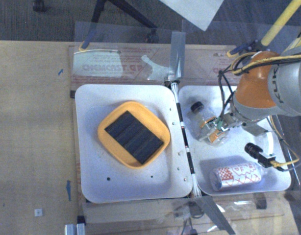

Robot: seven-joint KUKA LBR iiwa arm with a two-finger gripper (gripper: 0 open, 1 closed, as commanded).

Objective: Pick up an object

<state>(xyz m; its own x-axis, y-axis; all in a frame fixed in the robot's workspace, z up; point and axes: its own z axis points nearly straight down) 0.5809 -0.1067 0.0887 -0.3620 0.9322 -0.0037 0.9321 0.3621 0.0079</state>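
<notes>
In the right bin [283, 180] a clear plastic bottle [204, 117] with a black cap lies near the left wall. A small clear piece with orange and green bits [215, 131] lies at its lower end. My gripper [224, 123] comes down from the grey arm with the orange band [253, 88] and sits right at the bottle's lower end, touching or just above it. A red-and-white patterned can [238, 175] lies on its side near the bin's front edge. The arm's wrist hides the fingertips.
The left bin [91, 170] holds a yellow dish with a black ridged insert [134, 139]. A black cylindrical part with a yellow cable [257, 152] hangs over the right bin beside the arm. A low divider [185, 141] separates the bins.
</notes>
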